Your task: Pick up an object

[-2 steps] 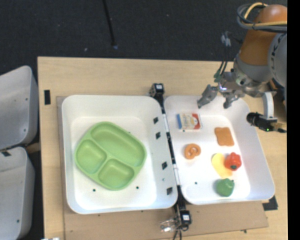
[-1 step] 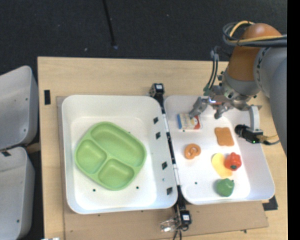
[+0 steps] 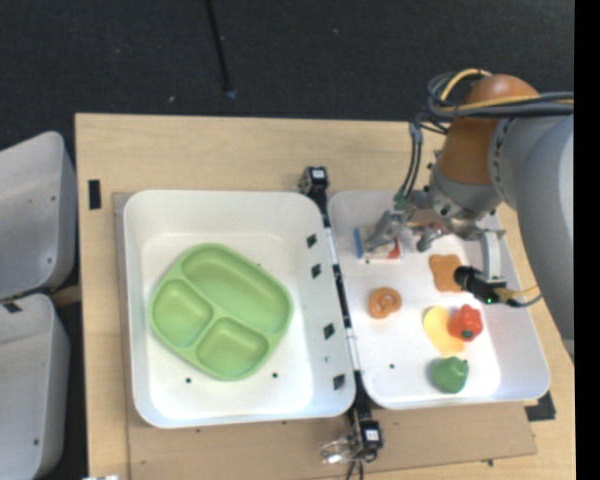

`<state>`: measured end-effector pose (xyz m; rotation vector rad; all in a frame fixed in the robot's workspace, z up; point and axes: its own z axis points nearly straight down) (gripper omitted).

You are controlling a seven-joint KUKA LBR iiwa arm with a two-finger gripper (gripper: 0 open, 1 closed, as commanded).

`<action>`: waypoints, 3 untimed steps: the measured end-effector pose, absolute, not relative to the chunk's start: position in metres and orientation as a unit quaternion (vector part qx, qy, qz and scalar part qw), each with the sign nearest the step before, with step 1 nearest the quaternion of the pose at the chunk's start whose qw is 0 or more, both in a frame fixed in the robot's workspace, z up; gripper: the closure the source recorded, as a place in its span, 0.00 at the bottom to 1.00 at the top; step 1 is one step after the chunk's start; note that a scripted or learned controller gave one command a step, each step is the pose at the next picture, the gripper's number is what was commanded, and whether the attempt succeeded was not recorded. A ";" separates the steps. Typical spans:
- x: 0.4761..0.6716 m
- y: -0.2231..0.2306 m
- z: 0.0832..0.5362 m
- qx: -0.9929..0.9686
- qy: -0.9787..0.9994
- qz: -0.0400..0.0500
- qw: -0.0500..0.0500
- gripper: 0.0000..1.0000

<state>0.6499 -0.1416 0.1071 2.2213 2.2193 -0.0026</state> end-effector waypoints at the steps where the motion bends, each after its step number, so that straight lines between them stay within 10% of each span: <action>1: 0.652 -0.143 0.123 0.707 0.707 0.002 0.004 1.00; 3: 0.657 -0.149 0.242 0.706 0.708 0.002 0.003 1.00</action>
